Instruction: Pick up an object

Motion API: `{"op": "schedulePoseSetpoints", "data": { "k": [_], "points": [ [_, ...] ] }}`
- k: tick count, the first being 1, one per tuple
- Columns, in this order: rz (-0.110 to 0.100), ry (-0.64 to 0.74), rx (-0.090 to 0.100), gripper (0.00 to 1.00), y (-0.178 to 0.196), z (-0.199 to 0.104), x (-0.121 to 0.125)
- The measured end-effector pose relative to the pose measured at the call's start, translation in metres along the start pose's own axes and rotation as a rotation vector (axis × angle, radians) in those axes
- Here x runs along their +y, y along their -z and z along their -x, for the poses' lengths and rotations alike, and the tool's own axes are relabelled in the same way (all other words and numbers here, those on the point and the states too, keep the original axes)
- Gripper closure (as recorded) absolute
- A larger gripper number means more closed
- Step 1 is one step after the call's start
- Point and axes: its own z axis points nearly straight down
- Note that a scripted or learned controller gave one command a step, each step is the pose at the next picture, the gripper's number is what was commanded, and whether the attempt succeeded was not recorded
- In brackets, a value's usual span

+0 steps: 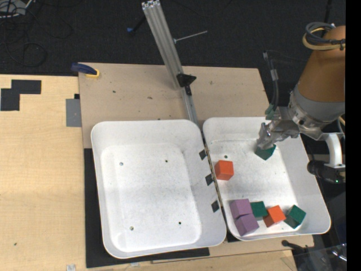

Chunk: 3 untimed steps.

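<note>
Where it hangs over the smooth right bin [316, 210], the pincer [266, 145] seemingly grips a teal block [265, 151].

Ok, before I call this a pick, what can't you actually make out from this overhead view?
- Grip: the claw sits over a dark green block; whether it holds it or just touches it is hidden by the claw body.
- Lift: whether that block is off the right white bin cannot be judged at this slant.
- Small green cube: partly covered by the purple block and small orange cube.
</note>
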Motion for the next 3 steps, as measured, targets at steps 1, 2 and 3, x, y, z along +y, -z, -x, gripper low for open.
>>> {"op": "schedulePoseSetpoints", "data": {
  "k": [1,2,3],
  "points": [
    [-0.002,0.000,0.000,1.00,-0.019,-0.057,-0.003],
    [-0.003,0.000,0.001,1.00,-0.025,-0.113,-0.021],
    [-0.003,0.000,0.000,1.00,-0.039,-0.156,-0.031]
  ]
}}
